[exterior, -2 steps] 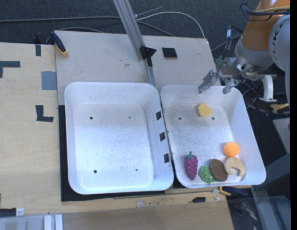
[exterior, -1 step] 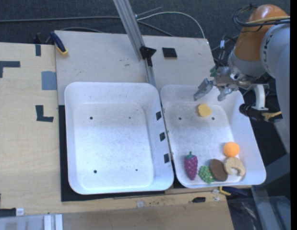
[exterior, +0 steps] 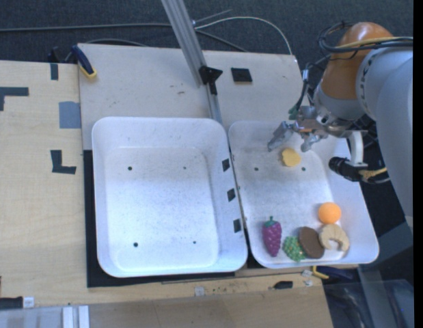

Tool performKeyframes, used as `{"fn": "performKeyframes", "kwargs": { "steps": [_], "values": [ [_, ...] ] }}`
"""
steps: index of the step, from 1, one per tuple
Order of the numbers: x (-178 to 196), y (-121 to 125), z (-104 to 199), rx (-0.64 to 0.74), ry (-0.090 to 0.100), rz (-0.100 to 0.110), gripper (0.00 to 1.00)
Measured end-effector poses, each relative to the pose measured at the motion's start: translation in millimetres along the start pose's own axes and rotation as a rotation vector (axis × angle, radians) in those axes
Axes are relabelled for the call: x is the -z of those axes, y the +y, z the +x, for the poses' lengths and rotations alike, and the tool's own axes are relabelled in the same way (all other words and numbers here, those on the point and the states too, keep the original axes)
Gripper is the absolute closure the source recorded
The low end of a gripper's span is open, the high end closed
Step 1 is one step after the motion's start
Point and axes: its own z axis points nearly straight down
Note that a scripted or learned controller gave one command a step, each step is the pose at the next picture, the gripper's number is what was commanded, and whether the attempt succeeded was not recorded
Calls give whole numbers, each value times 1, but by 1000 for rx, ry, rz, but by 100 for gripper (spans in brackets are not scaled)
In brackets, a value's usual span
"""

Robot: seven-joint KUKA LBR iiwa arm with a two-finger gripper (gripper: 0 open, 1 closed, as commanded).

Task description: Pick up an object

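Note:
My gripper (exterior: pixel 293 141) hovers over the far part of the right bin (exterior: pixel 252 183), fingers spread open with nothing between them. A small yellow piece (exterior: pixel 291 158) lies on the bin floor just below and in front of the fingertips. Along the bin's near edge sit a purple grape bunch (exterior: pixel 271 236), a green piece (exterior: pixel 292 247), a brown round piece (exterior: pixel 310 242), a tan pastry-like piece (exterior: pixel 335 237) and an orange ball (exterior: pixel 329 213).
The left bin (exterior: pixel 102 183) stands beside the right one. A slanted metal pole (exterior: pixel 190 46) rises behind the bins. Cables run over the dark floor at the back. A yellow-and-blue clamp (exterior: pixel 83 61) sits at the bench's far left corner.

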Motion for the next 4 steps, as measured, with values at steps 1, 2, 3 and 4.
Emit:
{"fn": "performKeyframes", "kwargs": {
  "steps": [1, 2, 3, 4],
  "values": [
    [-48, 1, -1, -1, -3, -7, 0],
    [-35, 2, -1, 0, -4, -11, 100],
    [19, 13, -1, 0, -1, -8, 100],
    [72, 9, -10, -1, -1, -7, 100]
  ]
}}
